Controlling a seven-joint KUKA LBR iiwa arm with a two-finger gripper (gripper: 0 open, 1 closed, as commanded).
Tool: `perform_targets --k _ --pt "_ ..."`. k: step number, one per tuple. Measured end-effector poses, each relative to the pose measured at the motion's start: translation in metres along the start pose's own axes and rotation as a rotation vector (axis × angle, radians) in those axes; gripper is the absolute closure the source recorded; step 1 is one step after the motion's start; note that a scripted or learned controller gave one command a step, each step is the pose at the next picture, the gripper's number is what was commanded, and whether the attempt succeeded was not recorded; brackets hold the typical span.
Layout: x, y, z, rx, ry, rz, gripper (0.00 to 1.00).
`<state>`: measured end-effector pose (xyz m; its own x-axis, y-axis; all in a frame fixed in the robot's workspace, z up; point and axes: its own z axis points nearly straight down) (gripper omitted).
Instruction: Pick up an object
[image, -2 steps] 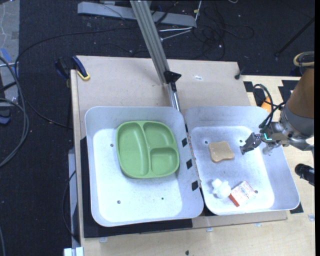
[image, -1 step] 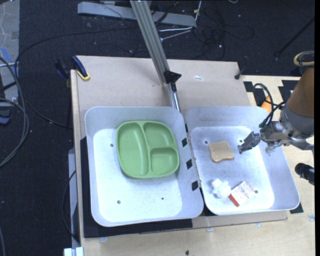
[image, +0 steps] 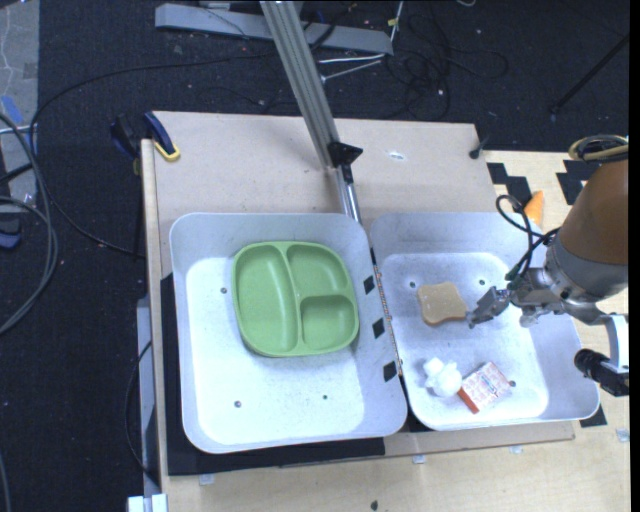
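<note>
tabletop (image: 300, 160): pale board, matte, bearing two shallow white bins. left bin (image: 200, 400): one green divided plate (image: 296, 298), smooth moulded plastic, three compartments, rounded corners. right bin (image: 560, 390): three loose items. item one, tan toast-shaped piece (image: 440, 303), flat, soft-edged, probably foam or light plastic; lies in the middle of the bin, just left of the jaws. likely light and slightly yielding; best taken across its narrow sides. item two, small white lump (image: 442, 377), rounded, near the front wall; shape too small to read. item three, red-and-white packet (image: 486, 386), flat, boxy, beside the lump; likely light and slick. gripper (image: 483, 308): dark, low over the right bin, tips close to the toast piece; whether the jaws are spread or pressed together cannot be told at this size.
</note>
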<state>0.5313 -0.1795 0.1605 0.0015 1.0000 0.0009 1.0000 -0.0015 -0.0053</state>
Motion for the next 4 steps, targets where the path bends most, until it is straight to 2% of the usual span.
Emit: perform_targets --k 1,2,3,4 --pt "0.003 -0.001 0.044 -0.001 0.0 -0.001 0.0" --pt "0.003 -0.001 0.068 -0.006 -0.002 -0.001 0.0" --pt "0.002 0.001 0.055 -0.012 -0.005 0.0 1.0" --pt "0.004 -0.008 0.001 -0.01 -0.002 -0.002 1.0"
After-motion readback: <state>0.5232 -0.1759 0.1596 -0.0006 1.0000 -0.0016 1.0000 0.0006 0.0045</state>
